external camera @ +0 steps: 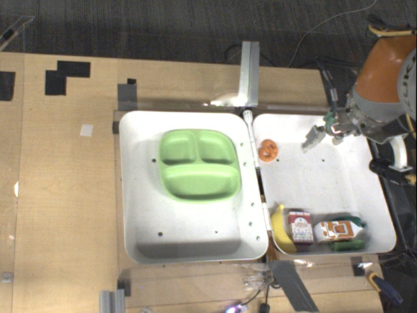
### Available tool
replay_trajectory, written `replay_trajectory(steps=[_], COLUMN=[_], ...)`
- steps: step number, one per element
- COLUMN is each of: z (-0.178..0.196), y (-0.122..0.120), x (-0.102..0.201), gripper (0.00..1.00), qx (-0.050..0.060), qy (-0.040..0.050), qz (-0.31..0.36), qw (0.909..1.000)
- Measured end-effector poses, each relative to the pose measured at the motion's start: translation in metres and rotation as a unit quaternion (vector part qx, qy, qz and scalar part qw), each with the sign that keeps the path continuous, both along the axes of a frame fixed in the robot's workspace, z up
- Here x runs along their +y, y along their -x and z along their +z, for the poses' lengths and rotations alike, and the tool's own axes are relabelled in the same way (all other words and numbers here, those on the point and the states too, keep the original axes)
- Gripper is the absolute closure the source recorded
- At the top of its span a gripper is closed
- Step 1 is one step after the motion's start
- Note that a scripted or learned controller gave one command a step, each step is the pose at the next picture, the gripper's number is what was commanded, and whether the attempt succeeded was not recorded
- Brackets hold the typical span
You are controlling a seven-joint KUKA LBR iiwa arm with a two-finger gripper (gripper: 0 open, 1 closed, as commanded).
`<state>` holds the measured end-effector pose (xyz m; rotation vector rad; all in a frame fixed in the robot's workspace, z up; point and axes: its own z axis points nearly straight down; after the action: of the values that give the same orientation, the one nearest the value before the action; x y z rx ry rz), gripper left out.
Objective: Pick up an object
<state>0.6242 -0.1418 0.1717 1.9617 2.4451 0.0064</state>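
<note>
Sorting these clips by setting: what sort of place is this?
Probably a robotics lab bench, not a kitchen: two white bins on a wooden bench, a robot arm reaching in, toy food like a banana and a green tray, cables on carpet.

Arm (384,83) reaches in from the right; gripper (317,135) hangs low, holding nothing.

Bright, even overhead light — soft, slightly blurry

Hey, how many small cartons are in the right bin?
2: a red carton beside the banana, and a brown-and-white carton lying right of it, both near the right bin's front edge.
</note>
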Motion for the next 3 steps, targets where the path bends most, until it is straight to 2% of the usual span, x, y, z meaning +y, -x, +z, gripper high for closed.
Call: replay_trajectory(steps=[1,2,3], z=[-0.007,0.027,0.083], y=[-0.007,0.046,0.057], x=[0.029,0.000,-0.026], gripper=[0.00,0.00,0.00], qx=[0.001,0.002,0.001], qy=[-0.0012,-0.0015,-0.0003], qz=[-0.133,-0.218,-0.108], qw=[0.9911,0.9758,0.9942])
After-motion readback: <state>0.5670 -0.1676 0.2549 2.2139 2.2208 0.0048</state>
